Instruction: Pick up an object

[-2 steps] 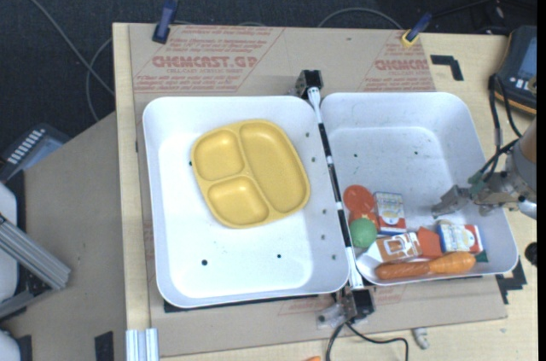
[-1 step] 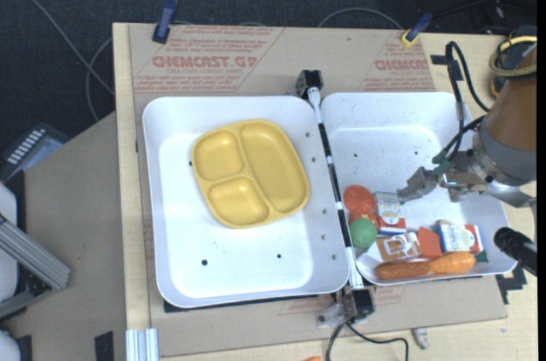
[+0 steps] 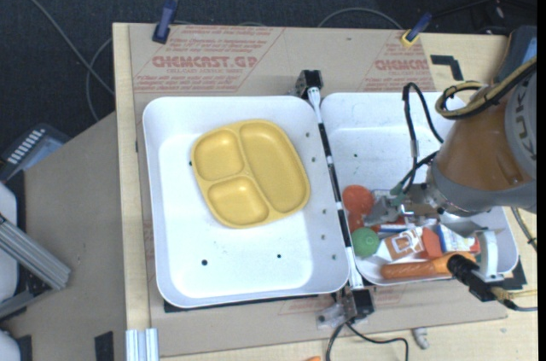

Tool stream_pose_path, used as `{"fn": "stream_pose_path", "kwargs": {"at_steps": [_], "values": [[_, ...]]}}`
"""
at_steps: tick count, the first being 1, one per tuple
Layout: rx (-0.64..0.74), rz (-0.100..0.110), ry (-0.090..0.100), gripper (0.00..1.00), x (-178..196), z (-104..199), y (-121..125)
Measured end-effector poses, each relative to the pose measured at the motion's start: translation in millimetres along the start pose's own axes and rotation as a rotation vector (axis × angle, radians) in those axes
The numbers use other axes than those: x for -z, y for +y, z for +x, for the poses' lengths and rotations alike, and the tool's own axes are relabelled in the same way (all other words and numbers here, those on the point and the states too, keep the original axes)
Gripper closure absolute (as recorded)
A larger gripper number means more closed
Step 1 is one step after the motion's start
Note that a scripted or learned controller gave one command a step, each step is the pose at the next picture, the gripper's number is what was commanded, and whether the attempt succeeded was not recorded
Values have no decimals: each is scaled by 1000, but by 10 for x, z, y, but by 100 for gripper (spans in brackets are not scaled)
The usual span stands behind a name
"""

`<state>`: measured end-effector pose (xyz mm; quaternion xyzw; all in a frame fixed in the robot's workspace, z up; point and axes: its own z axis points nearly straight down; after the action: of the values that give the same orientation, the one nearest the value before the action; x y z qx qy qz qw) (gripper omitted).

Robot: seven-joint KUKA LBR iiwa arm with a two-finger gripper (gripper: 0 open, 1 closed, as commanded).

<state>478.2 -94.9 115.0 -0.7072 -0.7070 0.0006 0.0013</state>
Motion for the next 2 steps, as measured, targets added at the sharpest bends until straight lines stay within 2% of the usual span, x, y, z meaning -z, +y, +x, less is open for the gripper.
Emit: {"fn": "stream_pose_path", "kwargs": {"at_steps": [1,2], "values": [[0,-3,-2,100,103,-2,7],[0,-3,-2,0,102,-3,6]]}}
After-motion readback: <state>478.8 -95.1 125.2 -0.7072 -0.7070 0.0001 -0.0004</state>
